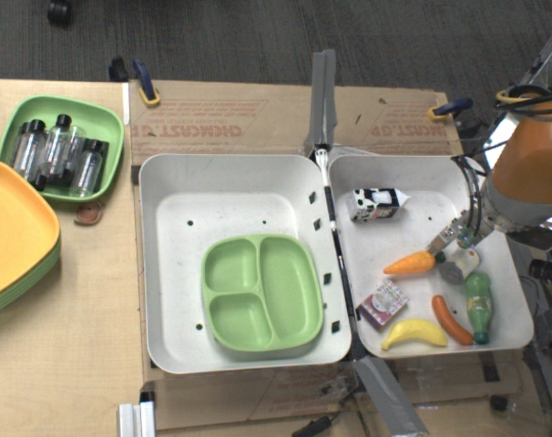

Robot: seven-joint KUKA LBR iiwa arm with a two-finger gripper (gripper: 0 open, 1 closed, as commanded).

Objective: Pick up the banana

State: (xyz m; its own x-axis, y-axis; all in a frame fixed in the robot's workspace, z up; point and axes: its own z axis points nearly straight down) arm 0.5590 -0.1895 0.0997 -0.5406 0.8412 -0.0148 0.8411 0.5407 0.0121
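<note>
one curved yellow plastic banana (414, 334) | lower right of frame, right white bin (508, 253) | long axis left-right, ends upturned | gripper (451, 240) above orange carrot (411, 263), grip state unclear

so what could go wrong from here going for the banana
1. The hand sits by the carrot's green end, well up-bin from the banana; closing here would likely catch the carrot instead.
2. The banana lies against the bin's near wall, with the sausage touching its right end and a small packet close by. A descent may nudge these or pinch the sausage too.
</note>
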